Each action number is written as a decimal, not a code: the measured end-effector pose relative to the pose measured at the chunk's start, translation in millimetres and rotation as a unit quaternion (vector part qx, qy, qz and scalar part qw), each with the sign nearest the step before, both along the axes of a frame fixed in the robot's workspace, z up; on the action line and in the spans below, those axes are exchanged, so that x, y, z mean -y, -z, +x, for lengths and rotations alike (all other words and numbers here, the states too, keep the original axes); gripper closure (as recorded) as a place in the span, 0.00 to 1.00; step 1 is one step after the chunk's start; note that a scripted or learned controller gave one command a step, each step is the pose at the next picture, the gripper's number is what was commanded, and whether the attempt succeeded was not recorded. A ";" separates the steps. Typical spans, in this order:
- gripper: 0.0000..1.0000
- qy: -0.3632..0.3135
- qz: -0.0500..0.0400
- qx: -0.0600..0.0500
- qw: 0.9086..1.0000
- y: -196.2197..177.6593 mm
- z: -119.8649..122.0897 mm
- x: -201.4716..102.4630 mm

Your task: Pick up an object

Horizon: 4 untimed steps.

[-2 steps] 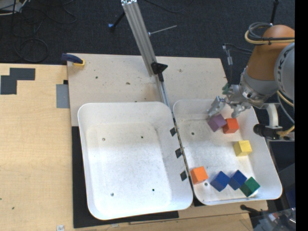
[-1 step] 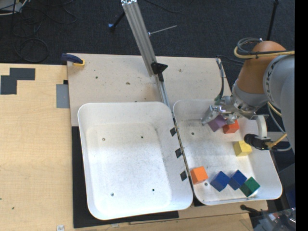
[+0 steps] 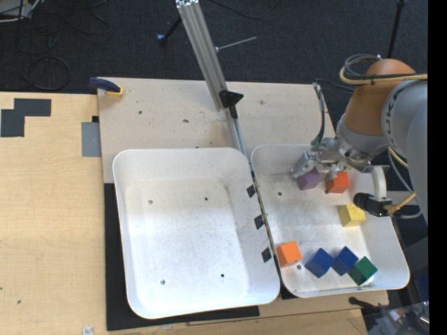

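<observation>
Several small blocks sit in the right bin (image 3: 391, 257). Gripper (image 3: 323, 165) hovers over the purple block (image 3: 307, 180); finger state unclear. It looks light, rigid, best pinched across flat sides.

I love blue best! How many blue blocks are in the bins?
2. One blue block and a second blue block sit side by side near the right bin's front edge, between the orange and green blocks. The arm could hide more.
</observation>
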State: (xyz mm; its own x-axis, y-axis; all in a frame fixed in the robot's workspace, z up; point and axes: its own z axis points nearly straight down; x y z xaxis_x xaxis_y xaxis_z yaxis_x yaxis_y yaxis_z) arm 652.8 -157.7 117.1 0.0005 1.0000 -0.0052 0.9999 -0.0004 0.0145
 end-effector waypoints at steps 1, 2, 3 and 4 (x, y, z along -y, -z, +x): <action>1.00 0.002 0.002 -0.009 1.000 -1.0 -5.0 0.0; 1.00 0.000 0.002 -0.005 1.000 -63.5 0.2 0.1; 1.00 -0.001 0.002 -0.005 1.000 -126.6 -2.4 0.7; 1.00 -0.002 0.003 -0.007 1.000 -146.3 -2.3 1.7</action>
State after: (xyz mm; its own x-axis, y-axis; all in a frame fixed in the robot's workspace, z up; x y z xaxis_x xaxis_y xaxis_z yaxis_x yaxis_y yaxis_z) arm 650.5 -159.4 263.4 -0.0027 1.0000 0.0001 1.0000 0.0027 0.0003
